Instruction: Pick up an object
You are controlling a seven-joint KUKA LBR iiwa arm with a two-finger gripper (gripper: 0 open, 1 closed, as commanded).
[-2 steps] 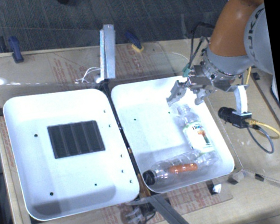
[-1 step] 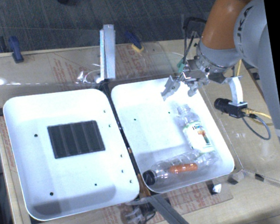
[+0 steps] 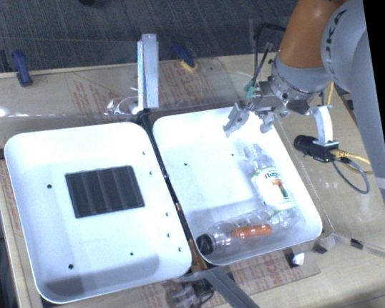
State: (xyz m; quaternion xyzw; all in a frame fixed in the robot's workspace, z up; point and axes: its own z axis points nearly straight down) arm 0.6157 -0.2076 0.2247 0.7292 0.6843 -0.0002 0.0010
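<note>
**Hand poised above the right bin, nothing picked yet**

While two clear bottles lie in the right bin (image 3: pixel 183 187), the hand (image 3: pixel 250 117) hovers over its far edge, fingers spread and holding nothing. The upright-lying bottle (image 3: pixel 267 180) is nearest; next, I judge, descend onto it. A second bottle (image 3: pixel 244 231) crowds the near wall. The left bin (image 3: pixel 35 211) holds a dark grate (image 3: pixel 104 190).
</note>
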